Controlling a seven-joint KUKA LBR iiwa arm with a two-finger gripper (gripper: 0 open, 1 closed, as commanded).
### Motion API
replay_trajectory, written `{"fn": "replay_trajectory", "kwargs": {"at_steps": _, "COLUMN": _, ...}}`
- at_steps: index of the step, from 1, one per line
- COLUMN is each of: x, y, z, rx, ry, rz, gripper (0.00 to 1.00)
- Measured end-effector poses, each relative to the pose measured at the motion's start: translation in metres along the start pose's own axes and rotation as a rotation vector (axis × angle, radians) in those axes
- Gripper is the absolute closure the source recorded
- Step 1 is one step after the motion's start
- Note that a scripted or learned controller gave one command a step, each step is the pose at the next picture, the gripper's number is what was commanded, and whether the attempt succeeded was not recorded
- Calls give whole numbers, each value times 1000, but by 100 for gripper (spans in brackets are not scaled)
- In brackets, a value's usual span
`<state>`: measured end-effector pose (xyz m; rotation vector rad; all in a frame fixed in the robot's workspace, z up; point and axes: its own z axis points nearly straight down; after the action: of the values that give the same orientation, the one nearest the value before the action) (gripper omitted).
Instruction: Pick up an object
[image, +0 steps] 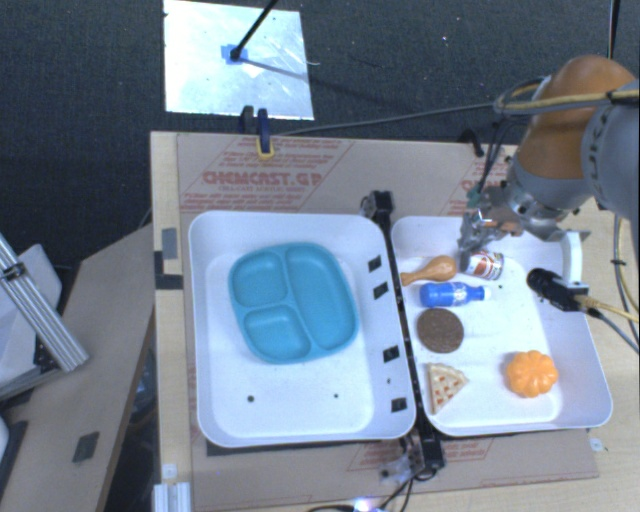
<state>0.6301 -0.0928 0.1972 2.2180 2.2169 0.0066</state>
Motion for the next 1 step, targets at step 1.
{"fn": "replay_trajectory", "kwargs": {"at_steps": 1, "x": 0, "y": 2, "z": -40, "rx": 1, "ry": 1, "rz": -4, "gripper": 100}}
